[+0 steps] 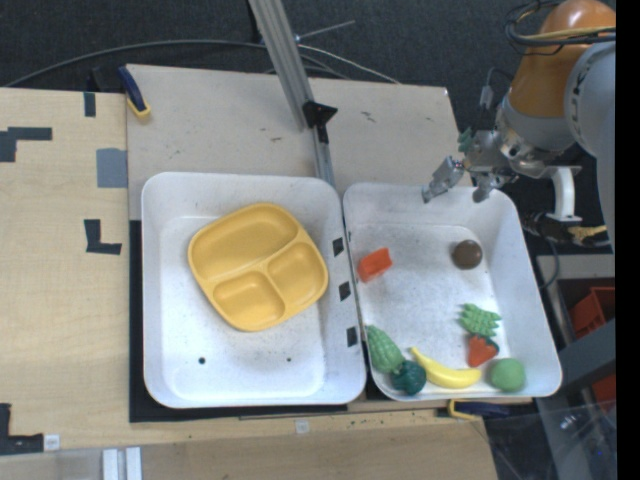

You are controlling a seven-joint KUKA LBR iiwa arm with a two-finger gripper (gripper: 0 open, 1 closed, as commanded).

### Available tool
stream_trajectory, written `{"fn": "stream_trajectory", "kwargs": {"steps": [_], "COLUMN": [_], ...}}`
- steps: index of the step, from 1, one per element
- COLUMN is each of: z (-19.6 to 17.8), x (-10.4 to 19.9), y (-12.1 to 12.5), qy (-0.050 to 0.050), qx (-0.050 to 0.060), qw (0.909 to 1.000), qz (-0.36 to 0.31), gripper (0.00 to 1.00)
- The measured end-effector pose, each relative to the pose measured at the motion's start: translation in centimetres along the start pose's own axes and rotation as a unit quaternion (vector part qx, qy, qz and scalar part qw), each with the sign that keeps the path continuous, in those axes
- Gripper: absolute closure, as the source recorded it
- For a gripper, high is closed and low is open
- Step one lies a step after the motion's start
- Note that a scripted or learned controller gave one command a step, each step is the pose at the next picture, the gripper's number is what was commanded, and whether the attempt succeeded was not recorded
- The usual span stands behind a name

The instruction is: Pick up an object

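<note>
Claw (461,186) hangs over the top rim of the right bin (530,298), near its upper right corner. Fingers (440,184) spread wide apart, nothing between them, not touching any item.

Right bin contents:
- brown ball (466,254) closest to the claw, just below it, sitting alone in the upper right part
- orange block (374,263) near the left wall, well apart from the ball
- green leafy piece (480,319) with a red strawberry (481,350) just below it, touching or nearly so
- banana (446,371) along the bottom wall, green round fruit (507,374) at its right end
- green veg (383,347) and a dark teal lump (408,378) in the bottom left corner, beside the banana's left end

Left bin (160,298): yellow divided plate (258,265) lying flat, roughly centre, rotated a bit

Arm (560,68) comes in from top right, orange band visible above the wrist
</note>
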State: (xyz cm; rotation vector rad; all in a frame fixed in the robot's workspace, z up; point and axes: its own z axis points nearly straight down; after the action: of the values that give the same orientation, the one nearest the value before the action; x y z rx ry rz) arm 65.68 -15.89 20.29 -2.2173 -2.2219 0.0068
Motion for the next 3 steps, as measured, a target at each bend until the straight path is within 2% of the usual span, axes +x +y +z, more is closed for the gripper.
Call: {"fn": "stream_trajectory", "kwargs": {"steps": [2,3], "z": [9.0,7.6], "x": [-0.6,-0.6], "y": [-0.3,-0.2], "qy": [0.0,0.0], "qx": [0.001,-0.002], "qw": [1.0,1.0], "qz": [0.0,-0.001], "gripper": [0.0,1.0]}}
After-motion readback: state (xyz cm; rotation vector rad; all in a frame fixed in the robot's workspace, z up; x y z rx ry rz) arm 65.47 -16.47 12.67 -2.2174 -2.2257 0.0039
